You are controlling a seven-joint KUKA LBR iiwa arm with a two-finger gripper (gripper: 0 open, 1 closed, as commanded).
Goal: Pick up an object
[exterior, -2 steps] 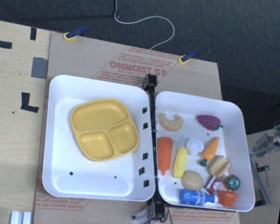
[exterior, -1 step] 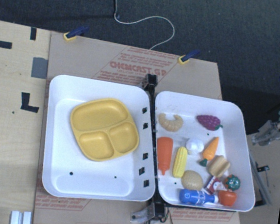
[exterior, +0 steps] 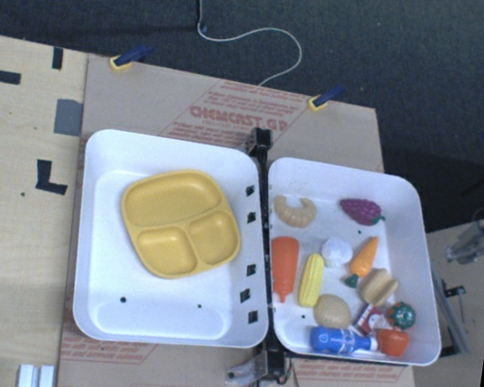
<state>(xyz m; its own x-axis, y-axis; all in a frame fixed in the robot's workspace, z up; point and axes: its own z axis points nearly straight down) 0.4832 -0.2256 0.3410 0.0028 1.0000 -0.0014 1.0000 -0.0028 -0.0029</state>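
Observation:
The right bin (exterior: 404,196) holds several toy foods: a croissant (exterior: 294,210), purple grapes (exterior: 361,210), a small carrot (exterior: 364,254), a long orange piece (exterior: 282,266), a corn cob (exterior: 311,280), a potato (exterior: 332,311), a bread roll (exterior: 378,287), a blue bottle (exterior: 339,341) and a red piece (exterior: 393,343). My gripper (exterior: 477,239) is a blurred grey shape outside the right bin, past its right rim and well apart from every object.
A yellow divided plate (exterior: 179,222) lies in the left bin (exterior: 91,238). Both bins sit on a cardboard sheet (exterior: 227,114). A white cable (exterior: 247,36) loops behind it. Black clips line the wall between the bins.

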